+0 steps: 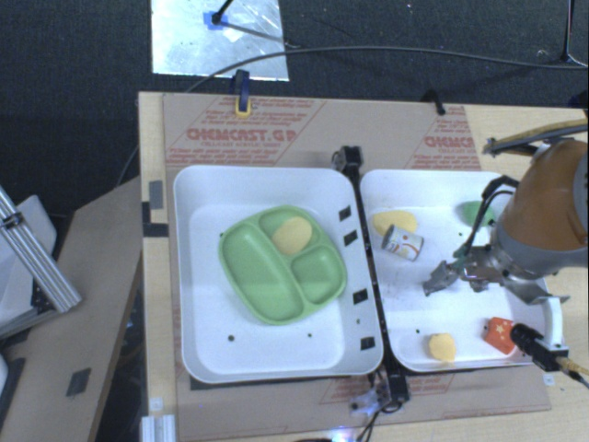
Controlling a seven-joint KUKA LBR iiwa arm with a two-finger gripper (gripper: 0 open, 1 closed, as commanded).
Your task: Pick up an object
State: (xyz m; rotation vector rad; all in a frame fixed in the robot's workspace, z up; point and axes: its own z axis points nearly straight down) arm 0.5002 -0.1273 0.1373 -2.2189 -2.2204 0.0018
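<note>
Single fixed camera, mounted above counter [304, 122], looking down at slant. Far edge of counter toward top of frame, near edge at bottom. Distance moderate: both white bins fit whole, left bin [202, 201] and right bin [414, 184] side by side at centre. Arm [552, 215] enters from frame's right. Dark floor [74, 63] beyond counter, upper left.

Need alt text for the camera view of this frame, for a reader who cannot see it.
The arm's hand hangs over the right bin, with a small can, two yellow pieces, an orange piece and a green item around it. The left bin holds a green divided plate with a yellow item in one section.
</note>
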